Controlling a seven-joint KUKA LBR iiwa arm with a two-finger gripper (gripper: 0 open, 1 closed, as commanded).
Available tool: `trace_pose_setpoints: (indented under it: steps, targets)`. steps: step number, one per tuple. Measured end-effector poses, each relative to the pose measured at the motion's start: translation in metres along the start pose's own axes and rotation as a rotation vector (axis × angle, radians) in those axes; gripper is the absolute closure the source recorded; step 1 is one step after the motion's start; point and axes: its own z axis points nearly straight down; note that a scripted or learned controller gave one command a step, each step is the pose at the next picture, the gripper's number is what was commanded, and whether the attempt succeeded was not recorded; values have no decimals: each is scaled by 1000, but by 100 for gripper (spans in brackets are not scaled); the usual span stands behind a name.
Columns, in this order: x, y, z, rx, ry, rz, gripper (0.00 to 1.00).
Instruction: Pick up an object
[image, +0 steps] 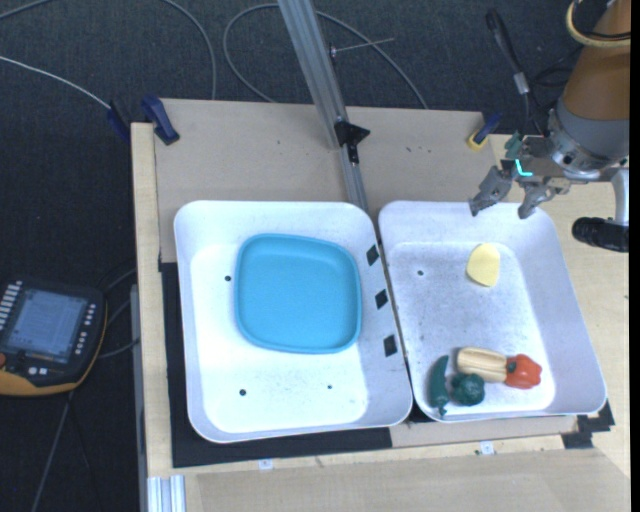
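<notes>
Bins sit side by side on a wooden bench (250, 140). The left bin (200, 400) is white and has a blue plate (298, 292) lying flat in the middle of it. The right bin (440, 230) is white too and has small toys in it.

A yellow toy (484, 265) lies alone near the top of the right bin. It looks a bit like a slice of lemon or cheese, but it is too small to tell. Down in the bottom corner of that bin three toys lie close together. A tan stick (481, 362) like a bread roll lies flat. A red toy (523, 372) touches its right end. A green toy (457, 386) sits just below its left end, by the bin's near wall.

The gripper (509, 203) hangs at the top edge of the right bin, up and a little to the right of the yellow toy. Its two dark fingers (487, 195) are spread apart and nothing is between them. It is not touching any toy. A small green light (519, 168) shines just above the fingers. The orange band (600, 85) of the arm is at the top right.

A grey metal pole (322, 75) leans across the top of the bench. A hand controller (45, 330) with a screen lies on the dark floor at the left
</notes>
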Motion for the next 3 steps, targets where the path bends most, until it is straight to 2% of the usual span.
trace_pose_setpoints:
  steps: [1, 2, 3]
  targets:
    - [0, 0, 0, 0, 0, 0, 0]
    - [-5, 7, 49, 5, 1, 0, 0]
    - [-3, 3, 92, 4, 1, 0, 0]
